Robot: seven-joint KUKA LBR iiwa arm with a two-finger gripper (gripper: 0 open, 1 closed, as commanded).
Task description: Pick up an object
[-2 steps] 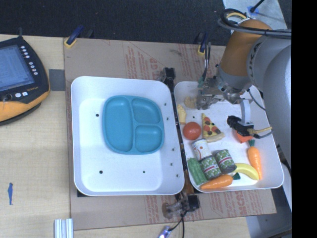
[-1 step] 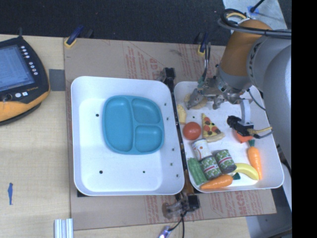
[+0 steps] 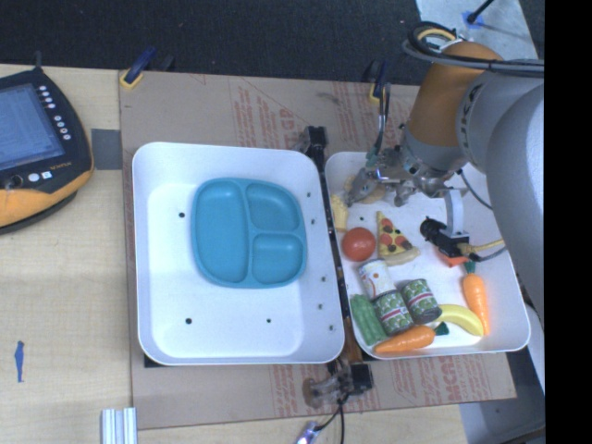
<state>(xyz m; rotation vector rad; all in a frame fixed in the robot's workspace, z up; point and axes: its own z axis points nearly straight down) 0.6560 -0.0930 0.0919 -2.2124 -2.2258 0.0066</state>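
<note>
My gripper (image 3: 381,181) hangs over the far left part of the right bin (image 3: 514,331), below the orange-banded wrist. Just in front of it lie a pizza slice (image 3: 395,237) and a red tomato (image 3: 359,243). A pale yellow piece (image 3: 339,213) rests against the bin's left wall, near the gripper. Nearer the front are a small white can (image 3: 375,277), two green cans (image 3: 393,311) (image 3: 422,298), a banana (image 3: 461,319), two carrots (image 3: 475,300) (image 3: 404,341) and a green vegetable (image 3: 363,321). I see nothing held by the gripper.
The left bin (image 3: 157,331) holds a blue divided plate (image 3: 248,231). A teach pendant (image 3: 32,151) lies on the bench at far left. The arm's grey body (image 3: 504,146) covers the right bin's far right corner.
</note>
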